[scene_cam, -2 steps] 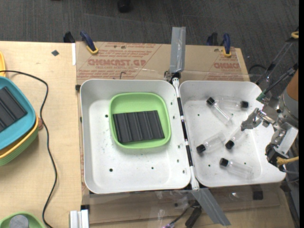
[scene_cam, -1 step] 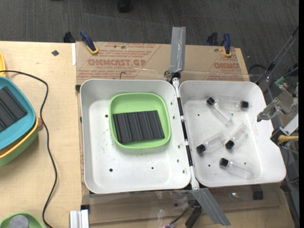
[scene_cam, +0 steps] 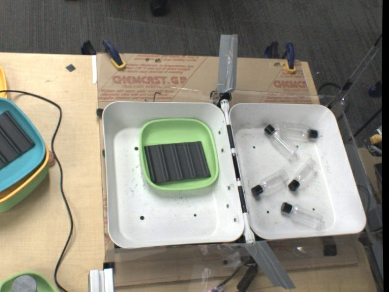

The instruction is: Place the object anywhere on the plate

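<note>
Nearest the camera, five clear capped vials (scene_cam: 285, 163) lie loose in the right bin (scene_cam: 340, 224), well apart from the green plate (scene_cam: 179, 129), which sits in the left bin (scene_cam: 121, 224) with a dark ribbed pad (scene_cam: 177, 162) on it. Bench clamps (scene_cam: 113, 55) seem to pin the cardboard underlay so the bins stay put. Whether the gripper is open or closed, I cannot tell.

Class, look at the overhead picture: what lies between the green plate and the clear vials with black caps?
In the camera view, the adjoining rims of the two white bins run between the green plate and the vials, plus bare white bin floor on either side.
</note>
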